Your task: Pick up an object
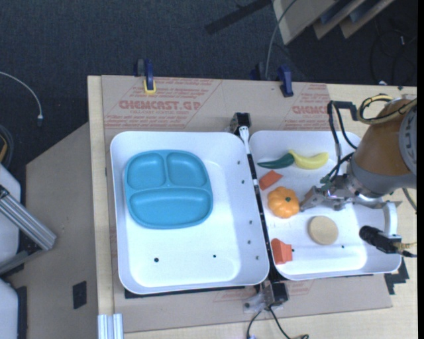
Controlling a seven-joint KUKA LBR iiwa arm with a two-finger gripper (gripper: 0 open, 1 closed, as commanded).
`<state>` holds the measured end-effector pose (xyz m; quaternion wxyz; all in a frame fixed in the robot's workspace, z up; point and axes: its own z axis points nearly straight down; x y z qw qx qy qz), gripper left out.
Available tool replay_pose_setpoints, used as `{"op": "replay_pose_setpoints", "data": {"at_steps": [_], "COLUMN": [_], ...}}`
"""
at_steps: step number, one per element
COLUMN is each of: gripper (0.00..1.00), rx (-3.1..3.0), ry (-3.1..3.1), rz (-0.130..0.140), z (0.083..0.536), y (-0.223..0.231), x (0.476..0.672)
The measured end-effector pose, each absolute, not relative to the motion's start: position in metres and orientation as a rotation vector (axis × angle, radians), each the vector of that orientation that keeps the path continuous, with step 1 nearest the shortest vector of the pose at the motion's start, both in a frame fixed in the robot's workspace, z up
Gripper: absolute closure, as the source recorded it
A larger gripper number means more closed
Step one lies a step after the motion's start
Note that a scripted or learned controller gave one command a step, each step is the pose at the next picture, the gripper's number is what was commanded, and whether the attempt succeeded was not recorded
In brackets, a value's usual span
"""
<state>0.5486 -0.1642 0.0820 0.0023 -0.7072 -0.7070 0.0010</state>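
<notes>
Now gripper (317, 196) low in right bin (371, 263), just beside pumpkin (283, 202), above round biscuit (323, 230); lining up for grab prob. Can't tell grip state.

From my station I see dark blue-grey carpet (79, 40) around the bench. A white cable (26, 89) curls at nine o'clock, pale wooden boards (331, 20) lie at one o'clock, and a metal rail (23, 215) slants at eight o'clock. Lighting looks even.
</notes>
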Motion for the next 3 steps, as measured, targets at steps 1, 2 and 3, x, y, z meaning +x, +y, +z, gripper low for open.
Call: {"op": "replay_pose_setpoints", "data": {"at_steps": [1,2,3], "gripper": [1.0,1.0,1.0], "rx": [-2.224,-2.226,-2.227], "ry": [-2.222,-2.224,-2.228], "rz": [0.0,-0.002,-0.005], "z": [0.095,0.142,0.205], "y": [-0.165,-0.174,-0.18], "x": [0.55,0.552,0.554]}}
